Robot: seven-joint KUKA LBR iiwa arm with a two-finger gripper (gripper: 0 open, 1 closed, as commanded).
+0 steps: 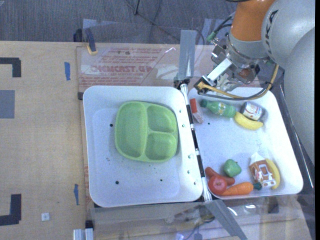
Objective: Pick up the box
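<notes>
Arm (pixel 295 29) reaches in from the right, its orange-banded wrist hanging over the far edge of the right bin (pixel 225 141) — whether the tool (pixel 234 79) is spread or pressed together cannot be told. The box (pixel 260 172) lies in that bin's near right corner, long axis roughly far-to-near, just beside a banana (pixel 274 172). The left bin (pixel 100 154) holds a green divided plate (pixel 147 131).

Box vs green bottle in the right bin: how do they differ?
Colour: the box is orange and white, the green bottle mostly green. Shape: the box is blocky, the green bottle slim and lying on its side. Place: the box sits low in the view beside a banana, the green bottle higher up. Both are in the right bin.
</notes>
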